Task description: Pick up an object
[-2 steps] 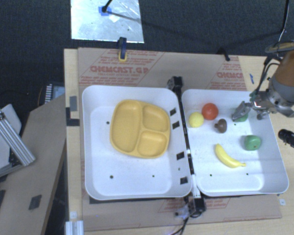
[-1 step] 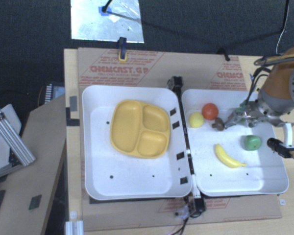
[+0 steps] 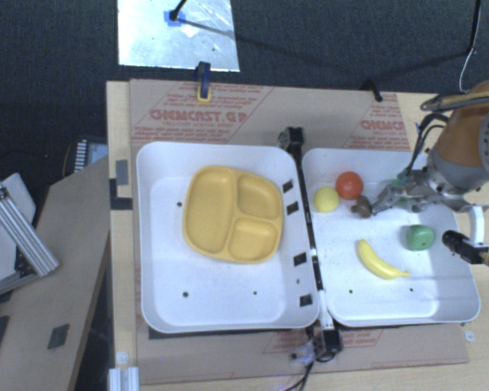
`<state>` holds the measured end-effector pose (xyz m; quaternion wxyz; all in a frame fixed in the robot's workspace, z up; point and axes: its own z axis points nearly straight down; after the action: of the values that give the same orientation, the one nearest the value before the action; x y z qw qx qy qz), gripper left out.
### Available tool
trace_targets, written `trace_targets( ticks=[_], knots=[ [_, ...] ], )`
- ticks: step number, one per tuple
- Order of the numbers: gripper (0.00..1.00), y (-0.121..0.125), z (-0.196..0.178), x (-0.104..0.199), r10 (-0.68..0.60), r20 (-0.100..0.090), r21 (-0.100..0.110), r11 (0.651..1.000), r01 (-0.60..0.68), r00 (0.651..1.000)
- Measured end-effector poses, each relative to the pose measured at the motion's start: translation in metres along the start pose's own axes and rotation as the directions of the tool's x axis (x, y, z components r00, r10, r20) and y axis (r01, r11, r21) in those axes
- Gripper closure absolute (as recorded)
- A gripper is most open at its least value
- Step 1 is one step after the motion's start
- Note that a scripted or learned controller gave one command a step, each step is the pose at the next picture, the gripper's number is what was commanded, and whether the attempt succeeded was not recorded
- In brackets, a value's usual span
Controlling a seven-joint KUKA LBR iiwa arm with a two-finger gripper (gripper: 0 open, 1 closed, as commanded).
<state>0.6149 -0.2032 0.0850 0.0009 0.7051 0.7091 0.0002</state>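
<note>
My arm is cut off at the frame's right. My gripper (image 3: 381, 205) meets a small brown object (image 3: 361, 208) in the right bin (image 3: 440, 304); grip state unclear. Open floor lies below the banana (image 3: 381, 261).

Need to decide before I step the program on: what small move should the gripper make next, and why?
Probably a short descent onto the small brown object. The gripper sits right beside it in the right bin, with the red ball and yellow ball close by, so a wider sweep risks knocking those.
</note>
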Motion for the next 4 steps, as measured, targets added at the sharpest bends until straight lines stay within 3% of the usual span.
trace_targets(
  ticks=[1,3,4],
  knots=[
    [1.0,0.001,-0.012,0.0,-0.002,0.001,-0.004,1.0,0.002,1.0],
    [1.0,0.008,-0.129,0.012,-0.001,0.002,-0.008,1.0,0.001,1.0],
    [1.0,0.009,-0.136,0.012,-0.001,0.0,-0.002,1.0,0.001,1.0]
  ],
)
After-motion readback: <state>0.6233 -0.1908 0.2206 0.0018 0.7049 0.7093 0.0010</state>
